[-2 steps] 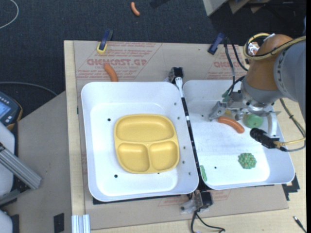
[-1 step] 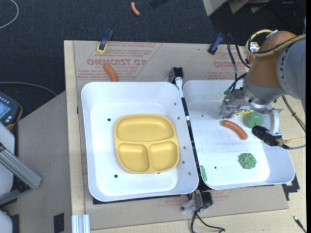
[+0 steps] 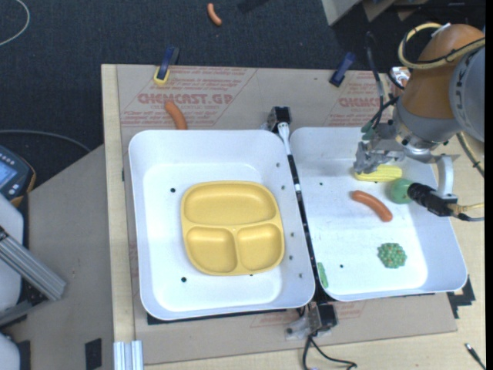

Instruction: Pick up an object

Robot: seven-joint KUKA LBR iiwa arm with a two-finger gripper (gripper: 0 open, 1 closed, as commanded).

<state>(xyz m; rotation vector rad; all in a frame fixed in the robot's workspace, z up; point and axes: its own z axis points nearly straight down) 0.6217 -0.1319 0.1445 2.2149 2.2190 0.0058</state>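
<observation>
Nearest the camera, at the bench's front edge, a black clamp and cable (image 3: 316,322) sit where the two bins meet. Behind it, the left bin (image 3: 154,160) holds a yellow divided plate (image 3: 231,227). I am working over the right bin (image 3: 331,149).

My gripper (image 3: 373,159) hangs low at the far side of that bin, right over a yellow corn cob (image 3: 379,174). My fingers come down around the cob's left end, but whether they are pressing on it or standing a little apart, I cannot tell. The cob lies on the bin floor, so I judge the pick not yet done: the grasp and the lift are both left.

Other candidates are near: an orange sausage (image 3: 372,205) just in front of the cob, a light green piece (image 3: 399,190) beside its right end, and a green broccoli floret (image 3: 392,255) nearer the front.

The bins rest on a cardboard sheet (image 3: 208,91) with red print, where another sausage (image 3: 176,115) lies loose. Beyond is dark carpet (image 3: 92,21), with one more sausage piece (image 3: 214,14) on it.
</observation>
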